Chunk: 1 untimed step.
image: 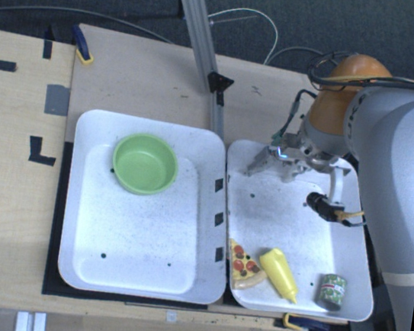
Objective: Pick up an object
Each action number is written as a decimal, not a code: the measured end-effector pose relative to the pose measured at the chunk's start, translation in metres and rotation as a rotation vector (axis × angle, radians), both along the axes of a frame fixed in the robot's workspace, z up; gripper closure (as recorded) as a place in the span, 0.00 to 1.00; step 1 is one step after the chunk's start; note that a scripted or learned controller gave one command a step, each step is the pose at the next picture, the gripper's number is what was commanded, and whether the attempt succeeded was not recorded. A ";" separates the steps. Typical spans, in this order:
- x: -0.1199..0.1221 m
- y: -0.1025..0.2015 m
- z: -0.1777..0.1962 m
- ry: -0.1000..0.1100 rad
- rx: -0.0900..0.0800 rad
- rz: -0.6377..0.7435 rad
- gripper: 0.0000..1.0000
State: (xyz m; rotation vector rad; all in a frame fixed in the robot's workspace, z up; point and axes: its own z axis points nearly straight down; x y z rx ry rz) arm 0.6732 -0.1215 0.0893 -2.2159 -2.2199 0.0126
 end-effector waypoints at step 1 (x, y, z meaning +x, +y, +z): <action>0.000 0.001 0.010 -0.001 0.001 0.002 1.00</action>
